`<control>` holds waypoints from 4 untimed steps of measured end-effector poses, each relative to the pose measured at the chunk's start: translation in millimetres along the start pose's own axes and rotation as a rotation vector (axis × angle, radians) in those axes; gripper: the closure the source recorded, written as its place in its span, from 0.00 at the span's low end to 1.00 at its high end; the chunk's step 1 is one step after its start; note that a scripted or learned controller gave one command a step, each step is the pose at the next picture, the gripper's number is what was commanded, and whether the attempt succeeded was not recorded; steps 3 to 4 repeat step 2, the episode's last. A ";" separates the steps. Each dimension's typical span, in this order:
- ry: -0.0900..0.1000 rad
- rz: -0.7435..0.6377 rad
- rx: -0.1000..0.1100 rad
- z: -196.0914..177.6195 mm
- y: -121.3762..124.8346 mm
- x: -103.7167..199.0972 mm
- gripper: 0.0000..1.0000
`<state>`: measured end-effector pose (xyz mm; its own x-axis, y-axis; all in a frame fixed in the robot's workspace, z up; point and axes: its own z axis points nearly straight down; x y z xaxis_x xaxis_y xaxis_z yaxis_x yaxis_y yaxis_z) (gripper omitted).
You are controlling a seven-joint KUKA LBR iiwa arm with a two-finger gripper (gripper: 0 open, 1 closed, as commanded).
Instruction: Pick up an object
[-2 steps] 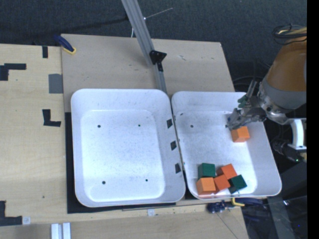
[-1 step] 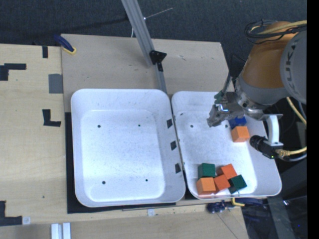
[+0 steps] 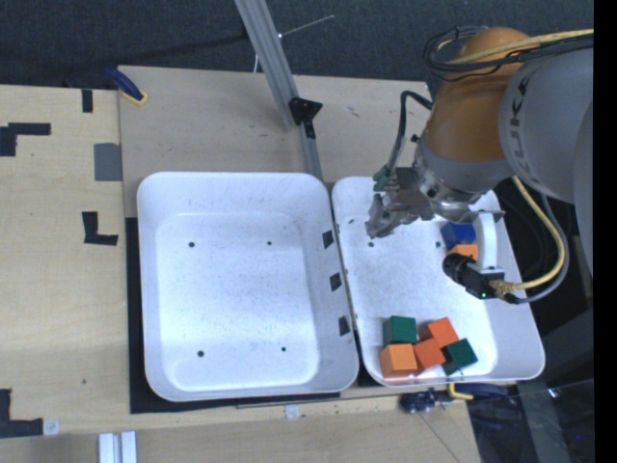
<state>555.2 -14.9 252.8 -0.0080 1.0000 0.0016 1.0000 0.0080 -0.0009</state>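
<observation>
In the right bin, near its front edge, several small blocks lie clustered: a green block, an orange block, a second orange block and a dark green block. Partly hidden under the arm at the bin's right side are a blue block and an orange block. My gripper hangs over the back left part of the right bin, well apart from the front cluster. Nothing is visibly held in it.
The left bin stands beside the right one, with a narrow gap between them. A slanted metal pole runs down to the bins' back edge. A black cable with a connector hangs from the arm over the right bin.
</observation>
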 end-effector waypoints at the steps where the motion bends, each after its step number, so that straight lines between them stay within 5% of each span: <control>1: -0.001 0.001 0.002 14.7 16.6 55.3 1.00; 2: -0.002 0.002 0.002 28.0 24.1 103.9 1.00; 4: -0.002 0.002 0.002 28.0 24.1 103.9 1.00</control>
